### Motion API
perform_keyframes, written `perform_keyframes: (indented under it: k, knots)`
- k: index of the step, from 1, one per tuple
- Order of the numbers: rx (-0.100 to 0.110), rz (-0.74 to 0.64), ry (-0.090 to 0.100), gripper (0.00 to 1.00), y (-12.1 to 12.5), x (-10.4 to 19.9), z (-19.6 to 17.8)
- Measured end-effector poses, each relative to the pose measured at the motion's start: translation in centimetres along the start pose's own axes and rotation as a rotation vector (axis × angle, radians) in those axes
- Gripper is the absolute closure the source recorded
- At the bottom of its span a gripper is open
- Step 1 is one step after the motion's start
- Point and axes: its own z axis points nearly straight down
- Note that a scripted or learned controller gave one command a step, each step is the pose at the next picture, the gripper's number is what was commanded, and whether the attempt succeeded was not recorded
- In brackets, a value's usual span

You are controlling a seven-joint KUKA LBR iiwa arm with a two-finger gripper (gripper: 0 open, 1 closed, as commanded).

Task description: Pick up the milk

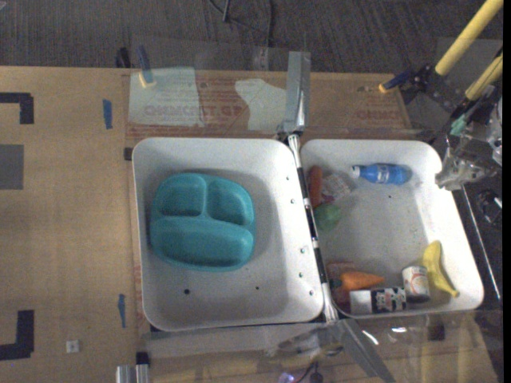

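The milk [378, 300] is lying on its side along the right bin's [383, 206] near wall, long axis left-right. The gripper [457, 170] is hovering at the bin's right rim, blurred; its grip cannot be made out.

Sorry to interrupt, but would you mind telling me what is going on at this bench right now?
A robot arm's tool sits at the far right rim of the right white bin, holding nothing I can see. Its target, the small black-and-white milk carton, lies untouched along the near wall, beside an orange carrot and a yellow banana. The left white bin holds a teal divided tray.

Carrot [357, 279], can [415, 282] and bin wall [399, 309] crowd the milk [378, 300].
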Motion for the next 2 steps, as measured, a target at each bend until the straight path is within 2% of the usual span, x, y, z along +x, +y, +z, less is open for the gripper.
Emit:
perform_keyframes:
  k: [1, 2]
  knots:
    - [0.001, 0.087, 0.0, 1.0, 8.9, 4.9, -1.2]
    - [-0.002, 0.041, 0.0, 1.0, 8.3, 6.6, -3.2]
